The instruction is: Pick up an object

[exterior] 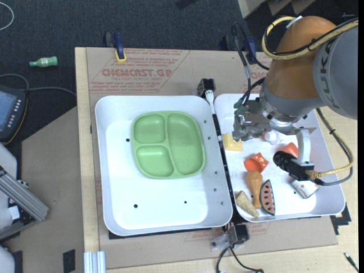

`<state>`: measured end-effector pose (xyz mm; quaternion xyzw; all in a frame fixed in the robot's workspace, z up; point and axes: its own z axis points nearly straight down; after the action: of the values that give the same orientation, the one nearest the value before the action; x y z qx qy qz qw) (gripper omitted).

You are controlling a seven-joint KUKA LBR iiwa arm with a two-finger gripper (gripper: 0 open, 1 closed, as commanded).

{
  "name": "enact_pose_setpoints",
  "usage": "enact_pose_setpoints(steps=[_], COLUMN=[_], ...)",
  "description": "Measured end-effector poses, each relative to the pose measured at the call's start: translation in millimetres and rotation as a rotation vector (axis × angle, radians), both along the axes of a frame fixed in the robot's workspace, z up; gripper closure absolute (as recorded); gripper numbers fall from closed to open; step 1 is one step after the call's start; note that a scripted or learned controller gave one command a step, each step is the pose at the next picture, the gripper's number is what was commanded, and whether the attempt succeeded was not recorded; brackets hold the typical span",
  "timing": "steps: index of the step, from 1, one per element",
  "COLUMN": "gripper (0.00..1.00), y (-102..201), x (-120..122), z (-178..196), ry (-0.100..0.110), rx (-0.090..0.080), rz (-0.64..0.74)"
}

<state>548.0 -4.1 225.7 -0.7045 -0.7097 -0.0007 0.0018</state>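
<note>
Green divided plate (169, 144) smooth matt plastic; white bins (114, 169) glossy plastic; bench board (91, 84) matt brown cardboard-like.

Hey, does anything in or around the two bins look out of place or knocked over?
One thing stands out: a small green bottle lies on its side on the dark floor, off the bench. The green divided plate sits flat in the left bin, and the toy foods stay inside the right bin.

A: Bright, even overhead light; the white bins (114, 169) nearly wash out, with soft shadows under their rims.

B: Focus is fair. The arm (301, 56) looks slightly soft, and the dark floor (57, 16) is grainy.
</note>
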Motion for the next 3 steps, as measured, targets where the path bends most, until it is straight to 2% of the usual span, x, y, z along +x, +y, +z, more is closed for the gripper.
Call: enact_pose_setpoints(steps=[1, 2, 3], gripper=[1.00, 1.00, 1.00], y=[45, 79, 87], x=[-18, -33, -22], z=[8, -10, 2], ry=[0.002, 0.003, -0.004], rx=[-0.001, -0.002, -0.003], rz=[-0.002, -0.003, -0.006])
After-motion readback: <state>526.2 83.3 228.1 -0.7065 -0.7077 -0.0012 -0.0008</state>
